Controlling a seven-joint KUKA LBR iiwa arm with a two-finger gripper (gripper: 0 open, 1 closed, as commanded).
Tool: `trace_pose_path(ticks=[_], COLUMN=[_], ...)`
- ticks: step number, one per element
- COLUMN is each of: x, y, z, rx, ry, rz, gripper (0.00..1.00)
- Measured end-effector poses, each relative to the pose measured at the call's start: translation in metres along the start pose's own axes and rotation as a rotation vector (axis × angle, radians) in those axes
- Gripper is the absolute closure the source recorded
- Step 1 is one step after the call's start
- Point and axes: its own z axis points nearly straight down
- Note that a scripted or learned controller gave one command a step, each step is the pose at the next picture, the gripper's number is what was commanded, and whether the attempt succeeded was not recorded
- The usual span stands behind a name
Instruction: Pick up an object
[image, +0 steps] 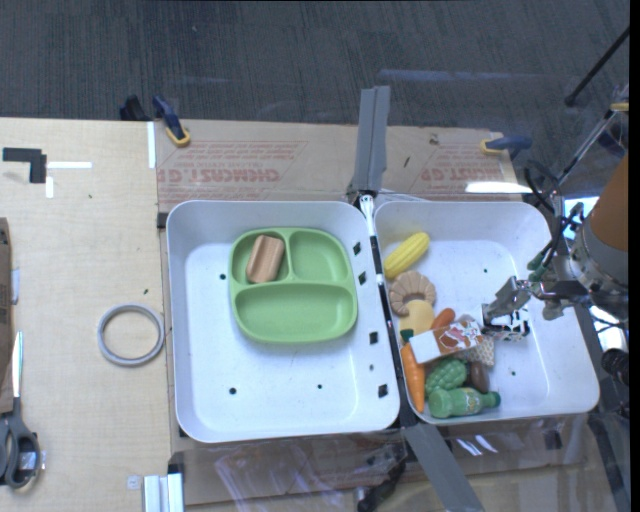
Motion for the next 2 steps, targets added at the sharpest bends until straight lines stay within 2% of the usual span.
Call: trace_pose_path(ticks=[1,2], x=[0.032,0.043], y=[-0.002,0.007], z=[0.099,0.023], rx=[0.002,-0.001], ry=[0.001,-0.001], rz=[-0.033,0.108], gripper=[0.0,0.0])
